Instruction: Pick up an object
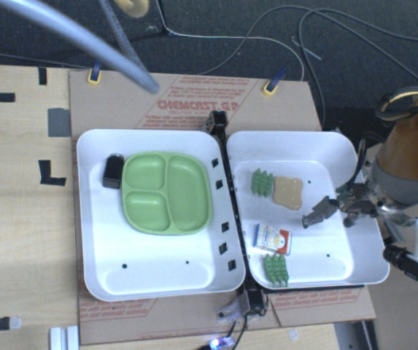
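The grey 2-finger gripper (324, 214) reaches in over the right side of the right shallow white plastic bin (325, 146). Its dark fingers point left toward the bin's middle; how far apart they stand cannot be told, and nothing is visible between them. Above the wrist sits the orange band of the grey arm (405, 152).

Just left and slightly up from the fingertips lies a tan, flat, sponge-like square (288, 192), touching or almost touching a green ridged block (262, 183) on its left. Below them rests a small white packet with red and blue print (272, 238), and near the front wall a 2nd green ridged block (275, 267).

The left shallow white bin (92, 217) holds a light green 3-compartment plastic plate (168, 193), with a small black box (113, 170) touching its left edge.
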Available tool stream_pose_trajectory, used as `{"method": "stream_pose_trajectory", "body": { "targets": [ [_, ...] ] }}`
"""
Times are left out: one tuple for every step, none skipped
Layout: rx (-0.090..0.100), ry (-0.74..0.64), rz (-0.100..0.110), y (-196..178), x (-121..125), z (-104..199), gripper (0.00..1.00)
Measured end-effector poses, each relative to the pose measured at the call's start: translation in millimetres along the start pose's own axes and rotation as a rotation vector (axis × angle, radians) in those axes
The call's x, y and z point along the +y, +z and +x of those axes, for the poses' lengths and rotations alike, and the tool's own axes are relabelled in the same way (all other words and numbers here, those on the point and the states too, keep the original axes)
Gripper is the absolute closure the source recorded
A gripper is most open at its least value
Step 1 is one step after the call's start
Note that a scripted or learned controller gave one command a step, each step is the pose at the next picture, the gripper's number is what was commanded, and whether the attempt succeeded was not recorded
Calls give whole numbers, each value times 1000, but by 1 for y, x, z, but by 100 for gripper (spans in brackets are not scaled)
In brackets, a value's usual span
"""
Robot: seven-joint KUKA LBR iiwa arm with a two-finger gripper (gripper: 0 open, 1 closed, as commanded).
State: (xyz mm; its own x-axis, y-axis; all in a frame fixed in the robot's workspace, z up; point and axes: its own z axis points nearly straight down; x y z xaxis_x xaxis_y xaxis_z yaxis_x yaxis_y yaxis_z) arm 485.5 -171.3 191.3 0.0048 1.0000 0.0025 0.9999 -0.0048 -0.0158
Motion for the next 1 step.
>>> {"method": "stream_pose_trajectory", "body": {
  "targets": [
    [-3,-5,-14,-7,3,1,0]
  ]
}}
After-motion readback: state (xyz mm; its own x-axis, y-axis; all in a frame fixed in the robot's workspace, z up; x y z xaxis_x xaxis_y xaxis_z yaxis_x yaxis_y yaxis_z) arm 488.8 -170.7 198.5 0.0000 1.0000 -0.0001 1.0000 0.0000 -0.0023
